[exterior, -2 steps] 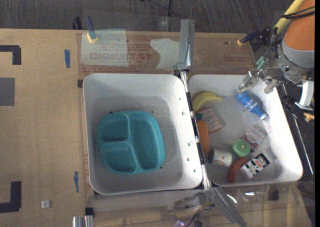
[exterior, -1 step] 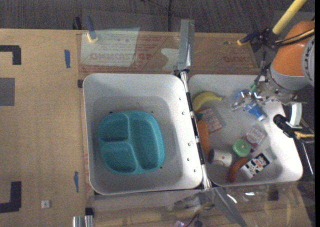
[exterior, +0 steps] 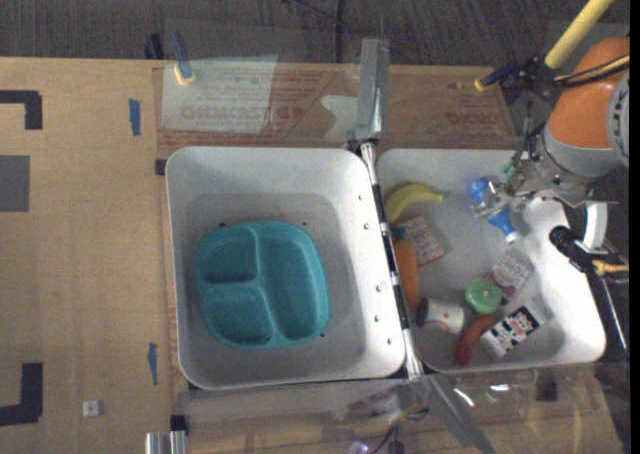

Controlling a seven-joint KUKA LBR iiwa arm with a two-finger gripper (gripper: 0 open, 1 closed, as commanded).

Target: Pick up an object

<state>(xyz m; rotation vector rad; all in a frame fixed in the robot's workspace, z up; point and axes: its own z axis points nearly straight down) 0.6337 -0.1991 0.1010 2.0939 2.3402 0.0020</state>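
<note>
Camera view had the left bin (exterior: 185,242) holding just a teal divided plate (exterior: 262,283), sitting flat. Right bin (exterior: 580,342) was the crowded one: banana (exterior: 410,198) at 11 o'clock, carrot (exterior: 406,277) along the left wall, white cup (exterior: 441,315) and sausage (exterior: 474,338) near 6, green cap (exterior: 484,295) mid-bin. Gripper (exterior: 500,204) hovered around 1 o'clock by a blue bottle (exterior: 490,198); couldn't tell how its jaws stood. My guess: the bottle rolls away or the grab closes on air, since everything's loose.

— How was the scene lit?
— Evenly, from overhead; glare was seen on the clear plastic sheet (exterior: 262,100).
— And sharpness?
— Slight softness was noted throughout; soft shadows were cast inside the left bin (exterior: 190,242).
</note>
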